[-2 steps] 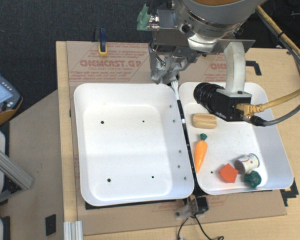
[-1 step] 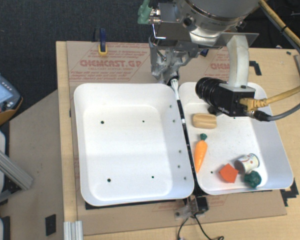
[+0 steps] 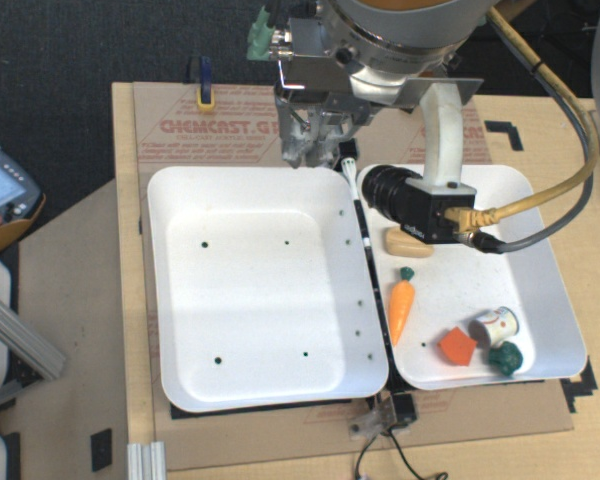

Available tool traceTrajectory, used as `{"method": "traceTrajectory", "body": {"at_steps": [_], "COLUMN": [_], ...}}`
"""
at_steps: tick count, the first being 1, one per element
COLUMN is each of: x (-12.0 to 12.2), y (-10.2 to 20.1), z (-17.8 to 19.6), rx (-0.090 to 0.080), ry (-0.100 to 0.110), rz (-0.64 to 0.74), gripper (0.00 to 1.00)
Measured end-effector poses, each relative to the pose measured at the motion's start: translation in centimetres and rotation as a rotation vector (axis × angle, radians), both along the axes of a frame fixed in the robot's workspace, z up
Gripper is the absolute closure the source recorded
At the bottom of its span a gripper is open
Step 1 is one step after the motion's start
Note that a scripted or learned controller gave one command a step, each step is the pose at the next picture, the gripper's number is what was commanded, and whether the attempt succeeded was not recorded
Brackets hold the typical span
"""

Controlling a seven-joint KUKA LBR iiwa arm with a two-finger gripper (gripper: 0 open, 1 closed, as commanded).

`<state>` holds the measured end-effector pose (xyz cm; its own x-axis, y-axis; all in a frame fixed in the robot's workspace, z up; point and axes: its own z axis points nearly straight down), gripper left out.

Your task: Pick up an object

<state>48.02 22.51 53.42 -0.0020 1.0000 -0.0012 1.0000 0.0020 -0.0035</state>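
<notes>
The right bin (image 3: 555, 298) holds an orange carrot with a green top (image 3: 401, 308), a red block (image 3: 457, 347), a dark green lump (image 3: 504, 358), a small white cup-like item (image 3: 495, 323) and a tan piece (image 3: 408, 243). The tan piece is partly hidden under a black cylinder (image 3: 405, 200) mounted on the arm. My gripper (image 3: 315, 146) hangs at the back edge of the bins, over the far corner near the divide, well away from the objects. Nothing shows in its grasp.
The left bin (image 3: 180, 268) lies beside the right one on a cardboard sheet (image 3: 230, 118). A yellow cable (image 3: 540, 200) runs from the black cylinder across the right bin's far side. A blue-and-yellow clamp (image 3: 206, 83) stands at the sheet's back edge.
</notes>
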Motion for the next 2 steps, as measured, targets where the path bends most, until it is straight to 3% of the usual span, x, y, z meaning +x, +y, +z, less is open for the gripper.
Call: {"method": "traceTrajectory", "body": {"at_steps": [2], "x": [-0.1], "y": [-0.1], "z": [0.6], "rx": [0.002], "ry": [-0.003], "rz": [-0.001], "gripper": [1.00]}}
